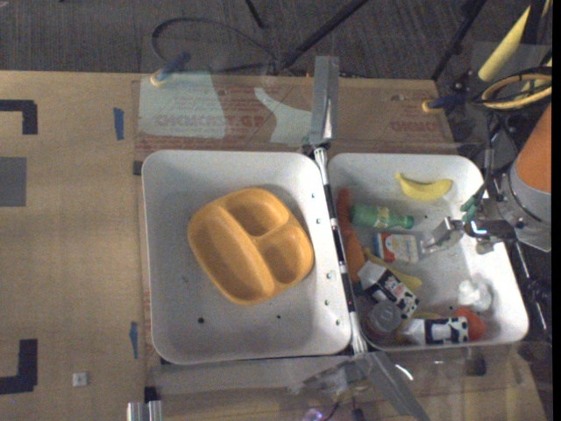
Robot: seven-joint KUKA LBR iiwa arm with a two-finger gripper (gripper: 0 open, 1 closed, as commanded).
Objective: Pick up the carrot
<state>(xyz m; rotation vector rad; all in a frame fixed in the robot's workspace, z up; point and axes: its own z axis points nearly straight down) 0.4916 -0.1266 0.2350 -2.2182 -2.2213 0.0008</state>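
Orange, slim and lying lengthwise, the carrot [351, 246] hugs the left wall of the right bin [504, 274]. A green bottle [382, 217] sits just beside it, a small carton [402, 248] too, with a black-and-white carton [389, 288] and a grey can [383, 317] crowding its near end. A banana [424, 186] lies by the far wall. The gripper [436, 240] hangs over the bin's middle, apart from the carrot; how its jaws stand I cannot tell. The left bin [166, 261] carries a yellow divided plate [250, 244].
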